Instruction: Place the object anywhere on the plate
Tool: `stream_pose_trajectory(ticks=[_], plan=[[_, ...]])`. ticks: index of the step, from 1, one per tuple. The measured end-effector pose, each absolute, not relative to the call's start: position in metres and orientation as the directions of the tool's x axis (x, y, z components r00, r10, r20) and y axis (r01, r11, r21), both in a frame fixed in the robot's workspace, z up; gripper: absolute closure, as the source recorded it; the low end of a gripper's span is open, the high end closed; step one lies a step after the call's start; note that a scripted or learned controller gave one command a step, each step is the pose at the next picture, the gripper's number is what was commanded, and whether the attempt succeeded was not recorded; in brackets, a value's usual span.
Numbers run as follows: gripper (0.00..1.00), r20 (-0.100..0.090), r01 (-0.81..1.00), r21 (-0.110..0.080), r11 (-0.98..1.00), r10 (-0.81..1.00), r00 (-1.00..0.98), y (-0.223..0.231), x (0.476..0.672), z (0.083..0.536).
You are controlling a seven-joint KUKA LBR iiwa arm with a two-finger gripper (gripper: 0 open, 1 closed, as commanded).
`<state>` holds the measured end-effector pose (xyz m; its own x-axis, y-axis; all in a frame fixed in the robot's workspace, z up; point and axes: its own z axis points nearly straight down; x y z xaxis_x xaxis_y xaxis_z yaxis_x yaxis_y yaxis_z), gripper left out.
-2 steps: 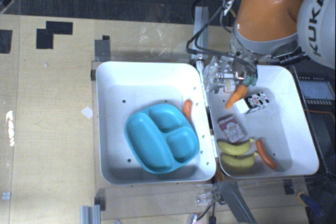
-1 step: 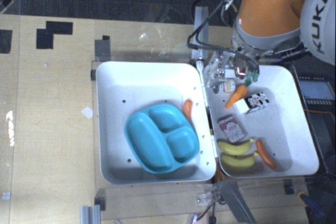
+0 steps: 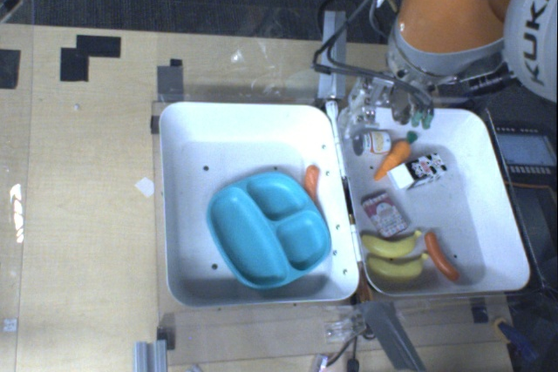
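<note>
We hover our gripper (image 3: pixel 384 113) over the right bin (image 3: pixel 497 187), near the carrot (image 3: pixel 394 158). We cannot tell how it is set. Next, we must pick the carrot and carry it to the blue plate (image 3: pixel 266 226).

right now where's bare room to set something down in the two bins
Left bin: bare floor along its left and top sides, around the blue plate; the plate's three wells are bare too. An orange piece lies by the plate's right edge. Right bin: free along its right side. Crowded from the carrot down to the bananas.
</note>
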<state>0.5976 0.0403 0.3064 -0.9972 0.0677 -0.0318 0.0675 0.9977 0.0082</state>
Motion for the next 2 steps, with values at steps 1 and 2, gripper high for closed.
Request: stream_pose_trajectory(ticks=[1,2], plan=[[1.0,-0.011,-0.106,0.001,0.994,-0.106,-0.994,0.031,0.641,0.256],[1.0,-0.024,-0.106,0.002,0.994,-0.106,-0.994,0.032,0.643,0.27]])
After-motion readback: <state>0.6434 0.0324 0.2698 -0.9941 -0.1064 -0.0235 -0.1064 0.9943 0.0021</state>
